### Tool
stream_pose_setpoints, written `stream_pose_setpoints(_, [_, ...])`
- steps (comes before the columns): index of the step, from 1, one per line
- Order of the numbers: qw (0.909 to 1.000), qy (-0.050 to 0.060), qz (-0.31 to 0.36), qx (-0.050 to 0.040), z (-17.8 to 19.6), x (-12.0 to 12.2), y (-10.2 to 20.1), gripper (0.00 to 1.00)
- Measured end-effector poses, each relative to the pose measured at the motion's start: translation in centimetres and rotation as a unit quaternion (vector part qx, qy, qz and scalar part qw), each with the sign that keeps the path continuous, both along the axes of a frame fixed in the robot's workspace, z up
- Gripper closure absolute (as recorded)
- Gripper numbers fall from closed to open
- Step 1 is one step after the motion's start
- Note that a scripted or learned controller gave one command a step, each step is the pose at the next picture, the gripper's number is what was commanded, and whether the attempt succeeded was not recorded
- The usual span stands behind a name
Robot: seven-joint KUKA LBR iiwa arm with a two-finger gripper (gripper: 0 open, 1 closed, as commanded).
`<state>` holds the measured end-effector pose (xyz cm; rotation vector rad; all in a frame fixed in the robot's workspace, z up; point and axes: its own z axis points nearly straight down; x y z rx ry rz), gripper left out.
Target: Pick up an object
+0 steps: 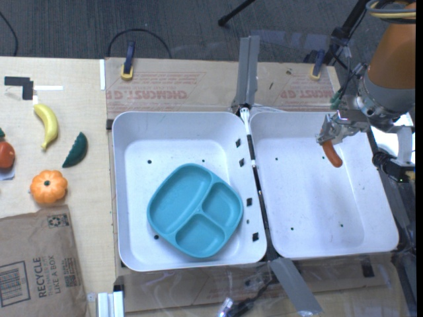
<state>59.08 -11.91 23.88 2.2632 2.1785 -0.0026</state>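
Observation:
My gripper (329, 138) hangs over the far right part of the right bin (310, 243), below the orange band of the arm. A small orange-red sausage (333, 155) sticks down and to the right from between its fingers, and the gripper is shut on its upper end. The sausage looks lifted off the bin floor. In the left bin (125, 177) a blue divided plate (195, 210) lies flat near the front.
On the wooden bench at the left lie a banana (46, 124), a green wedge (76, 149), a small pumpkin (48, 187) and a tomato (5, 156) at the edge. A brown paper bag (33, 263) sits front left. A grey divider post (248, 71) stands between the bins.

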Motion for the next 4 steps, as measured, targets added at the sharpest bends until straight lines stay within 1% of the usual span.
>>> stream_pose_setpoints(1, [0.9935, 0.0, 0.114, -0.0004, 10.1, -3.7, -7.5, 1.0])
stream_pose_setpoints(2, [0.9613, -0.001, 0.275, -0.0005, 13.4, -4.4, -7.9, 1.0])
stream_pose_setpoints(3, [0.9537, 0.0, 0.301, 0.0006, 4.7, -11.3, -10.3, 1.0])
stream_pose_setpoints(4, [0.8932, -0.001, 0.45, -0.0002, 6.1, -11.2, -10.3, 1.0])
